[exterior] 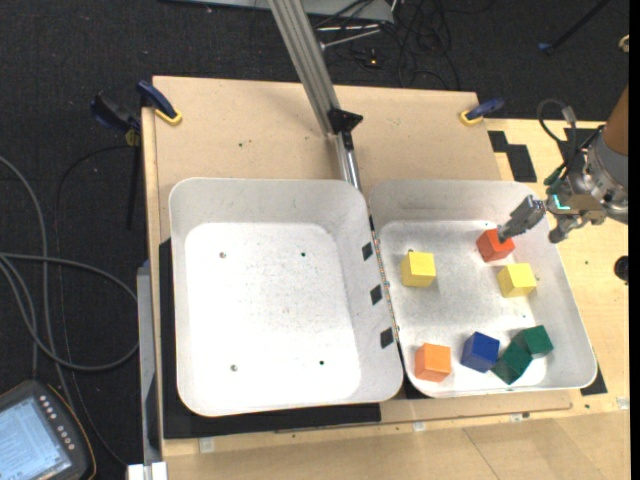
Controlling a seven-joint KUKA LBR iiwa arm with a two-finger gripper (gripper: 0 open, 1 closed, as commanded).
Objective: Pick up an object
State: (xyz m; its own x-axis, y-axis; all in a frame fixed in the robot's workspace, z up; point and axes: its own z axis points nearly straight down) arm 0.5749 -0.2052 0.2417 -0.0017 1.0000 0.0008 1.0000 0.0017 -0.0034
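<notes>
The claw [541, 220] hangs over the upper right part of the right bin [570, 298], reaching in from the right, with its two fingers spread apart: one finger [522, 216] slants down toward the left and ends just at the top of a red block [494, 245], while the other points off to the right near the bin's rim. Nothing sits between the fingers, so the claw is open and holds no object; whether the left finger actually touches the red block cannot be told. Just below and to the right of the red block lies a yellow block [517, 279], apart from it. Farther left in the same bin, near the divide between the bins, rests a second yellow block [419, 268]. Along the near side of the bin an orange block [432, 361] sits at the left, a blue block [481, 351] beside it to the right, and then two green blocks, a darker one [513, 361] touching the blue block and a brighter one [537, 340] pressed against it near the bin's lower right corner. The left bin [200, 218] lies alongside, its speckled white floor showing a few small dark dots. Both bins rest on a pale wooden table [260, 128], with blue-and-yellow clamps [158, 101] at its far corners.
</notes>
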